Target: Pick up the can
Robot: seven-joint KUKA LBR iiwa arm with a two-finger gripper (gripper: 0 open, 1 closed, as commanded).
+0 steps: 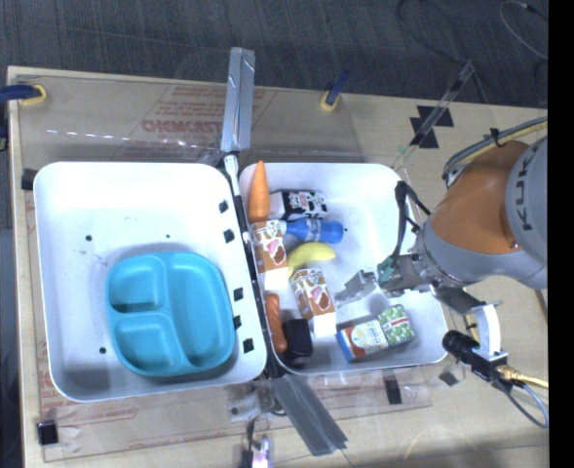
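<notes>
The right bin [384, 178] holds a jumble of small items. A dark, short can-like object [298, 340] lies at the bin's front left, beside a red sausage [275, 320]. I cannot tell for sure which item is the can. My gripper [358, 288] hangs low over the middle of the right bin. It is just right of a small juice carton [311, 292] and just above a green and red carton [376, 331]. Nothing shows in its grasp. The grey arm with its orange band [472, 222] reaches in from the right.
A carrot [257, 191], a black and white cow-pattern carton [304, 203], a blue bottle [318, 231], a banana [312, 253] and another juice carton [271, 246] crowd the right bin's left side. The left bin [72, 193] holds a blue divided tray [170, 312].
</notes>
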